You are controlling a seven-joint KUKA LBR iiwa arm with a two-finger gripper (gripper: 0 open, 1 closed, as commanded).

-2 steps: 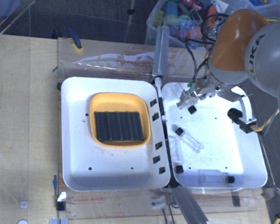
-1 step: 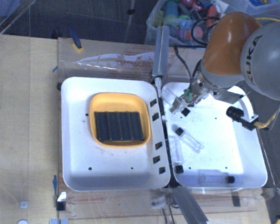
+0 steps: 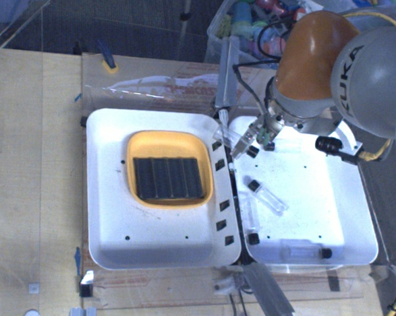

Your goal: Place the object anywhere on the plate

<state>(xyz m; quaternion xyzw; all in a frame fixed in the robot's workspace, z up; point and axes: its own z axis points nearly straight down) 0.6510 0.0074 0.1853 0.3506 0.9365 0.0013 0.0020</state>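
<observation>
A yellow plate with rounded corners sits in the left white bin. A dark ribbed rectangular object lies flat on the plate, covering its lower middle. My gripper hangs over the divider between the two bins, just right of the plate's upper right corner and apart from the dark object. The grey arm with its orange band reaches in from the upper right.
The right white bin holds clear tubes with black caps: one near its middle left, another along its front wall. A row of black clips runs down the divider. A crate of coloured items stands behind the bins.
</observation>
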